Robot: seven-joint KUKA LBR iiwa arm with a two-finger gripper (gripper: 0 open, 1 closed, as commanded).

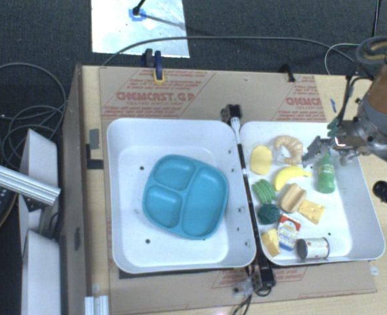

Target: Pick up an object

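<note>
Two white bins side by side on counter: left bin [124, 176] with blue divided plate [184, 196], right bin [357, 228] with toy food. Hand [323, 148] low at right bin's far side, just over green bottle [326, 177]; opening of hand impossible to tell, nothing seen held. Green bottle lying with long axis roughly near-to-far, yellow banana [289, 176] just beside it.

Two bins sit side by side on the tabletop [180, 87]. The left bin [124, 176] holds a divided plate [183, 195] near its middle. The right bin [361, 222] holds a cluster: a croissant [288, 148] at the back, a banana [290, 174] before it, a bottle [326, 176] to the banana's right, a can [311, 248] at the front. The tool [321, 146] hangs just behind the bottle.
</note>
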